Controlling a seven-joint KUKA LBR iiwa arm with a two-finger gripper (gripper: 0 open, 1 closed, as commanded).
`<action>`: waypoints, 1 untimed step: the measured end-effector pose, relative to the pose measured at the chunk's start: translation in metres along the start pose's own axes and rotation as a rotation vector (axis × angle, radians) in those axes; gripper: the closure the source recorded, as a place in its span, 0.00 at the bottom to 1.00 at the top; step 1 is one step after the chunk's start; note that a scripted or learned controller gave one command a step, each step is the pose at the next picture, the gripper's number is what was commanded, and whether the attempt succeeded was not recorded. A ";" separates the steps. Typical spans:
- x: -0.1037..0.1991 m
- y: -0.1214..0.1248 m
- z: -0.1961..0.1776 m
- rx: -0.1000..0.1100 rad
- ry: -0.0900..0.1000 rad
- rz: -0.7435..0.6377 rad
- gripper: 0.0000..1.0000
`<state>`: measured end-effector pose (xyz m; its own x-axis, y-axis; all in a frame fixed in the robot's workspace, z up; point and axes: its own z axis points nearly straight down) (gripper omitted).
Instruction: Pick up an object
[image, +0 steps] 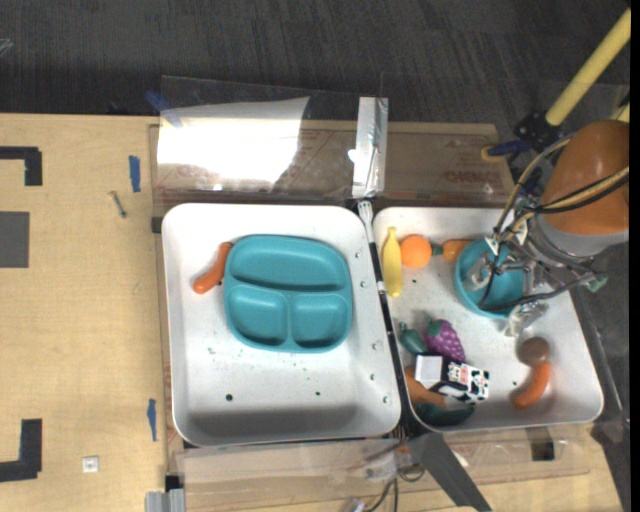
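**Gripper over teal bowl in right bin**

The gripper (503, 272) is hanging above a teal bowl (487, 287) in the right bin (590, 390); its grasp state is unclear. An orange (416, 251), banana (391, 262), grapes (445, 338) and sausage (532, 385) are lying nearby. A teal divided plate (289, 291) is occupying the left bin (190, 380).

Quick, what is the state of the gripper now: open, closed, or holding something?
Gripper: over the teal bowl in the right bin; open or closed cannot be told.

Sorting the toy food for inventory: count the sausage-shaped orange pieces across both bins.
2. One orange sausage lies in the left bin, touching the teal divided plate's left edge. The other lies near the right bin's lower right corner. Others may be hidden under clutter.
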<state>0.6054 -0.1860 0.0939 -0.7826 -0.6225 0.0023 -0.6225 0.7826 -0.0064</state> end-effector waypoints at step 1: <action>0.004 -0.001 0.000 0.003 -0.010 -0.074 0.00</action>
<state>0.6030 -0.1890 0.0941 -0.7343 -0.6787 -0.0070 -0.6787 0.7344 -0.0101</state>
